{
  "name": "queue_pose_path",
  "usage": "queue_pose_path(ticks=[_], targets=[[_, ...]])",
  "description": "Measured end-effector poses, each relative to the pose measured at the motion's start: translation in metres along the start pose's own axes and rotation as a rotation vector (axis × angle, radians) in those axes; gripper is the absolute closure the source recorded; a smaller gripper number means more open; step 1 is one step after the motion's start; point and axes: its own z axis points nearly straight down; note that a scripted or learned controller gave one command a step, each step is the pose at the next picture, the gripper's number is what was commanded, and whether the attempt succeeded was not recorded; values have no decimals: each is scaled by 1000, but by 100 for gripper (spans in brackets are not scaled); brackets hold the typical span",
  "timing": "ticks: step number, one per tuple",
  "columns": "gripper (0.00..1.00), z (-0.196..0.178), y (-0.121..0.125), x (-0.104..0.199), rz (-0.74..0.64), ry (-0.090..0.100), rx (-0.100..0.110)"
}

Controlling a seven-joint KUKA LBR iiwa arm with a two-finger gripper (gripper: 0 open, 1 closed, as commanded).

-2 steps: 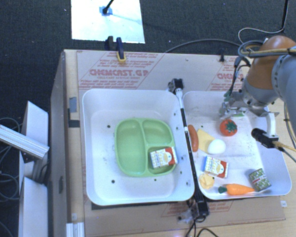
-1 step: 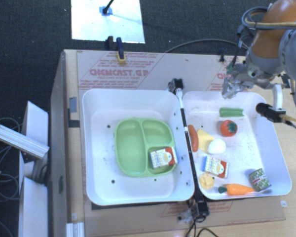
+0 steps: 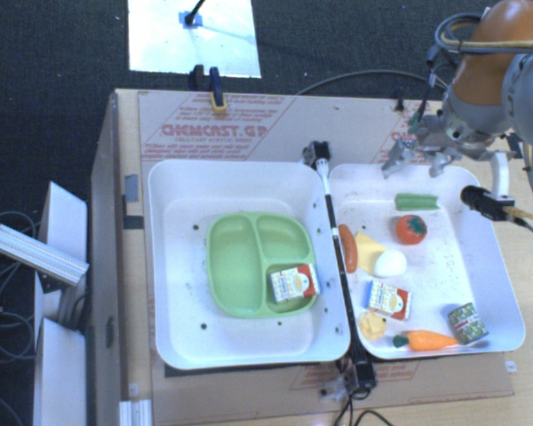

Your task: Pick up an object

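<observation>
Camera view: left bin (image 3: 173, 238) holds a green tray (image 3: 244, 256) with a small carton (image 3: 292, 284). Right bin (image 3: 493, 278) holds a cucumber (image 3: 416, 202), the likely target, near its far edge, long axis parallel to that edge. Gripper (image 3: 419, 155) hovers over the far rim, fingers (image 3: 396, 160) spread and holding nothing. Nothing is lifted yet; descent, grasp and lift remain.

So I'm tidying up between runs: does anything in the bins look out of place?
One thing: the hot dog rests on the divider where the left bin and right bin meet, rather than flat inside one. Nothing looks spilled or damaged.
</observation>
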Motion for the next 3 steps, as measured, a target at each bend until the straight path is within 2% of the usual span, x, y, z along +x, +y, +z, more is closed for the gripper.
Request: queue_pose_path(ticks=[1, 2, 3], targets=[[0, 113, -73, -32, 4, 0, 2], [100, 102, -71, -32, 3, 0, -1], [100, 12, -155, 77, 1, 2, 2]])
